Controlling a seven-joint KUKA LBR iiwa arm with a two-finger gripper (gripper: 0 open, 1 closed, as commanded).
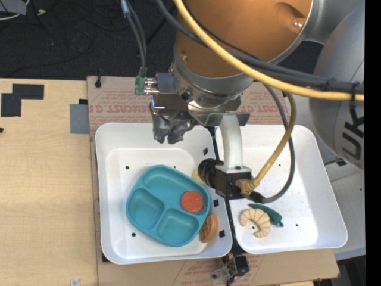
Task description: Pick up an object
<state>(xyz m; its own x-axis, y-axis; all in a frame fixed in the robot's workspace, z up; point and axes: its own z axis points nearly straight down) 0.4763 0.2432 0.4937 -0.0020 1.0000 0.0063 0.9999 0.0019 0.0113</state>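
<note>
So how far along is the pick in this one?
Nothing looks picked yet. The blue divided plate lies in the left bin with a red disc in one compartment and a brown pastry at its edge. A croissant and a green item lie in the right bin. The pincer hangs over the left bin's far rim, its grip unclear. Grasp and lift remain.

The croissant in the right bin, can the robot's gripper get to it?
Probably yes. The croissant lies in the open on the right bin floor, with just a small green piece touching its upper side. The gripper hovers over the left bin's far edge, so it must swing across.
</note>
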